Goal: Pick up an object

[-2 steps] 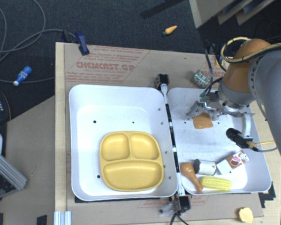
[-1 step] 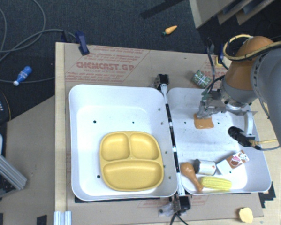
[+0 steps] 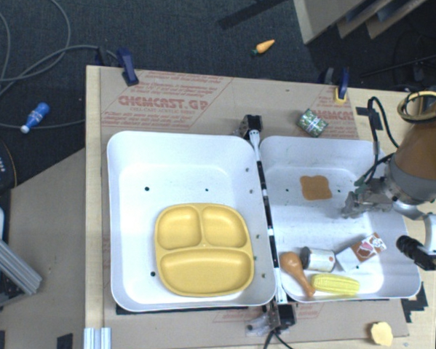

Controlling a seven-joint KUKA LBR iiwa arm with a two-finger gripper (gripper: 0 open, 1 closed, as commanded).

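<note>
Gripper (image 3: 351, 206) of the grey arm with the orange band sat low over the right white bin (image 3: 291, 161), its metal tip close to the bin floor; whether the jaws were wide or narrow could not be told, and nothing showed between them. Just left of it lay a flat brown square patch (image 3: 316, 188), apart from the tip. Near the bin's front edge lay a yellow corn cob (image 3: 335, 285), a tan drumstick-shaped toy (image 3: 295, 268), a small silver can (image 3: 318, 259) and a red-and-white carton (image 3: 366, 249). The left white bin (image 3: 131, 158) held a yellow three-compartment plastic tray (image 3: 202, 249)
</note>
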